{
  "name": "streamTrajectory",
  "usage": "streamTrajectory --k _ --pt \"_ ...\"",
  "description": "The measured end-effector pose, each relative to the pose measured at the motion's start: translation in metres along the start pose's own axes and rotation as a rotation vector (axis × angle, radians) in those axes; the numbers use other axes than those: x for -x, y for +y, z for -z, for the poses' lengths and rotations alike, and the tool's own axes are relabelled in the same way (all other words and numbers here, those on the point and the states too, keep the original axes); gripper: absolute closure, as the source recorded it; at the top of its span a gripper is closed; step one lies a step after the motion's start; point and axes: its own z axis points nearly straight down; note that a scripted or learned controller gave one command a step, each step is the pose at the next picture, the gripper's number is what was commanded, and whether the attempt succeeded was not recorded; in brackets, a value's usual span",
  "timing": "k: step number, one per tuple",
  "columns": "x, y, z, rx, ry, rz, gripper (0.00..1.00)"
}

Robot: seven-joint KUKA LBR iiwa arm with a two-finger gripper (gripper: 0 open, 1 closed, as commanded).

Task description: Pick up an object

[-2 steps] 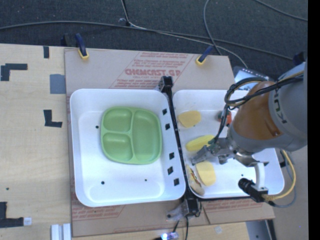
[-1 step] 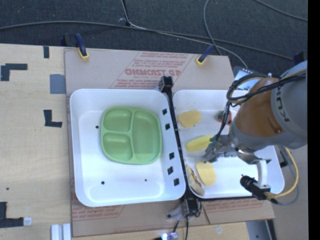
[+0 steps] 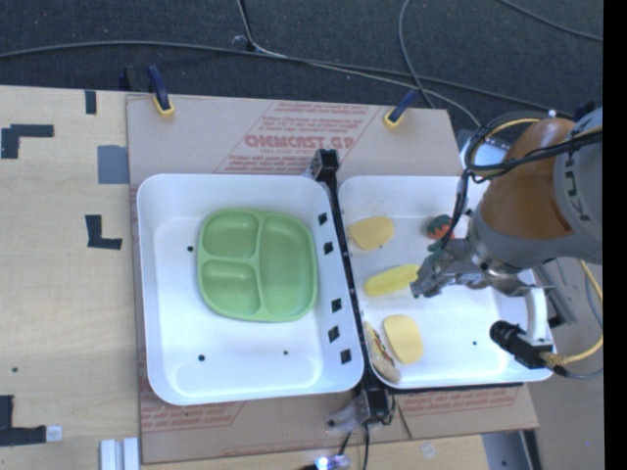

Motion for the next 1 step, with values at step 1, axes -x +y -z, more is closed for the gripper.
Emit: streamTrajectory --k 1 --pt "0.0023 -0.0084 0.0479 -0.001 0.000 0.000 1.00"
